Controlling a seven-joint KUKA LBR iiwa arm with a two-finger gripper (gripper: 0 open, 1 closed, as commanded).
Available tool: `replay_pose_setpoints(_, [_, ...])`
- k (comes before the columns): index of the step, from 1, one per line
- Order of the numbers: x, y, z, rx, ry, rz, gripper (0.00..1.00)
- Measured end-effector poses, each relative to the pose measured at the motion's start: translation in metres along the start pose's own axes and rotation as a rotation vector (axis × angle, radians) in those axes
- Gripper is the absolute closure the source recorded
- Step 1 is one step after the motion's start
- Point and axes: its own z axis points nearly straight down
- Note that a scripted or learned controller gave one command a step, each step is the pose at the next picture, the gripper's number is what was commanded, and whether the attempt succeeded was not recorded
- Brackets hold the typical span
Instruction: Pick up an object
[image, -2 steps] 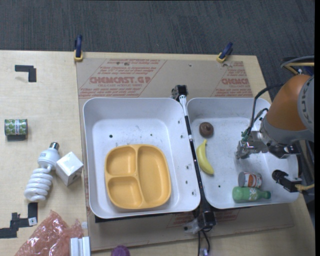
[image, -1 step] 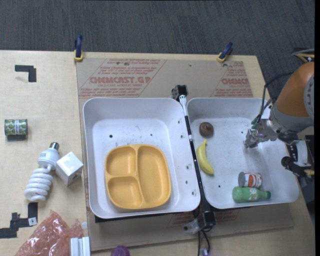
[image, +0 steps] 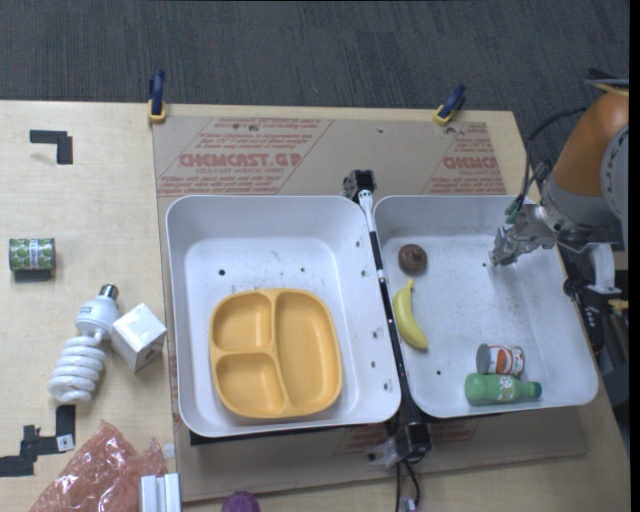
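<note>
The right bin (image: 470, 395) holds a yellow banana (image: 409, 318) near its left wall, a small brown round object (image: 412, 259) above the banana, a small red-and-white can (image: 500, 359) and a green bottle (image: 501, 389) lying at the front right. My gripper (image: 503, 250) hangs over the back right part of this bin, apart from all of these objects. Nothing shows between its fingertips. The orange-banded wrist (image: 590, 150) rises to the right.
The left bin (image: 190, 330) holds a yellow divided plate (image: 274, 352). On the bench to the left lie a spiral light bulb (image: 82, 352), a white cube (image: 139, 336), a green can (image: 31, 255) and a pink mesh bag (image: 100, 475).
</note>
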Motion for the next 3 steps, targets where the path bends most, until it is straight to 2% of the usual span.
replay_pose_setpoints(1, [0.004,0.001,0.0,0.002,0.009,-0.001,0.0])
replay_pose_setpoints(2, [0.057,0.018,0.0,0.0,0.0,0.0,0.0])
replay_pose_setpoints(3, [0.09,-0.064,0.001,0.002,0.002,0.005,0.0])
